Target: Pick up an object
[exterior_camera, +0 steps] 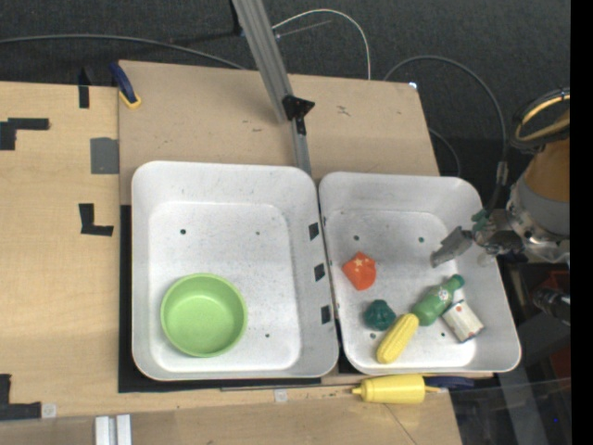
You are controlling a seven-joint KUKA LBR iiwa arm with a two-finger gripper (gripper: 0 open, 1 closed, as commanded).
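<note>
The right bin (398,193) holds an orange-red pepper-like toy (360,270), a dark green lump (378,315), a yellow corn cob (397,337), a green bottle (436,302) and a small white box (462,321). The left bin (222,179) holds a green bowl (203,314). My gripper (454,246) hangs over the right bin's right side, just above the green bottle and to the right of the orange toy. Nothing shows between its fingers.
A yellow bottle-shaped object (393,389) lies outside the bins on the bench's front edge. A grey pole (269,49) slants down to the divide between the bins at the back. Cables loop behind the bench.
</note>
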